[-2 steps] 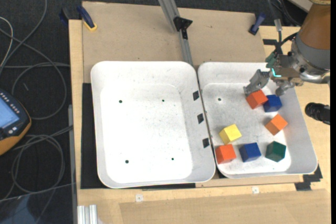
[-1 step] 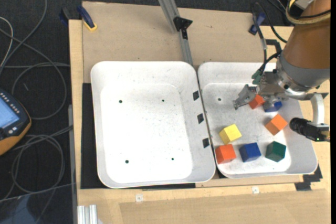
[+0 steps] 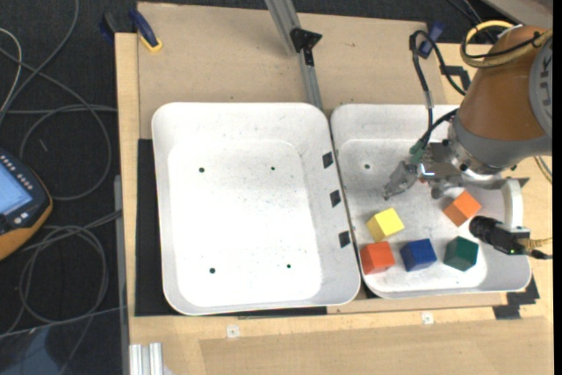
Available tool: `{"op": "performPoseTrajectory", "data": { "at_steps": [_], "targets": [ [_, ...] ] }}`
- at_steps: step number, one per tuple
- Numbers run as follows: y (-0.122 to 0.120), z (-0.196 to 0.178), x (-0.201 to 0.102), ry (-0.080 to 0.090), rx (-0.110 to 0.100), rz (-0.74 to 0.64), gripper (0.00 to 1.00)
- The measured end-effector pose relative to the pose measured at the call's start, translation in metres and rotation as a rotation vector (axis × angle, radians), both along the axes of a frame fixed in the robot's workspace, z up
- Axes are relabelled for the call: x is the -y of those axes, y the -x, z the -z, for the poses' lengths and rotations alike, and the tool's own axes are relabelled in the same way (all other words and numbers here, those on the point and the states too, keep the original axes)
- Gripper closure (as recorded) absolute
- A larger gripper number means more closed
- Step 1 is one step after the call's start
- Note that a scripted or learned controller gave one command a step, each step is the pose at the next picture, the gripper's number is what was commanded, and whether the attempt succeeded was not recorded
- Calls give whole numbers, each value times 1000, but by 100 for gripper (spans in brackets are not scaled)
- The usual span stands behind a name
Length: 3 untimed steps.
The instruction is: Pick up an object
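The red cube [image 3: 378, 256], blue cube [image 3: 419, 254] and green cube [image 3: 460, 253] line the near wall of the right bin [image 3: 351, 123] — all below the gripper [image 3: 400, 181], which hangs above bare floor with fingers spread and nothing between them. The yellow cube [image 3: 385, 223] lies closest, just below the fingertips and a little to their right; the orange cube [image 3: 462, 207] sits further right, under the wrist. Best aim for yellow — centre over it and straddle its flat faces before descending.

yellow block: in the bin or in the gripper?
In the bin. The yellow block lies on the right bin floor; the gripper is above, apart.
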<state>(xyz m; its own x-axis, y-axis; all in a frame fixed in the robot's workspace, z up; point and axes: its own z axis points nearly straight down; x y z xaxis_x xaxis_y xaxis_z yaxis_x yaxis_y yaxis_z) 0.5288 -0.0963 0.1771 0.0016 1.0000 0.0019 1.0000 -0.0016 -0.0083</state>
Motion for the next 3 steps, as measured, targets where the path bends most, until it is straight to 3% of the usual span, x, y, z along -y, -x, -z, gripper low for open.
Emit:
{"op": "performPoseTrajectory", "data": {
  "at_steps": [1, 2, 3],
  "targets": [
    [1, 64, -1, -1, 0, -1, 0],
    [-1, 49, -1, 1, 10, -1, 100],
    [-6, 4, 4, 3, 15, -3, 100]
  ]
}}
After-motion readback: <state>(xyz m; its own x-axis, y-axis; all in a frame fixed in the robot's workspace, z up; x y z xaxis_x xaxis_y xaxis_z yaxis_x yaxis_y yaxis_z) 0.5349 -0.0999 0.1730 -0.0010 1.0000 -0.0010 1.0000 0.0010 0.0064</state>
